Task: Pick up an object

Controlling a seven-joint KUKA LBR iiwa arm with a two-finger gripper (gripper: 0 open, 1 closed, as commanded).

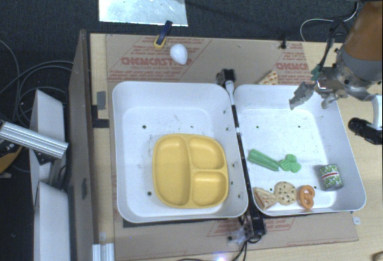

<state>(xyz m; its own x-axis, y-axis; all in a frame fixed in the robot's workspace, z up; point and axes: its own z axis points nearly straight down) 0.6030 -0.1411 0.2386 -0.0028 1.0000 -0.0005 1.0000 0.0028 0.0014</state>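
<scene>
My gripper (pixel 312 97) hangs over the far right corner of the right bin (pixel 281 128), open, with nothing between its fingers. Along that bin's near side lie a green toy vegetable (pixel 273 161), a small green and red can (pixel 330 176), a pretzel (pixel 306 196), a round cookie (pixel 285 192) and a triangular cracker (pixel 264 197). All of them sit well below the gripper in the view, apart from it.
The left bin (pixel 137 110) holds a yellow divided plate (pixel 191 170). Behind the bins on the cardboard lie a white egg (pixel 178 53), a yellow and blue marker (pixel 162 35) and a cracker (pixel 270 78). A black divider (pixel 234 116) runs between the bins.
</scene>
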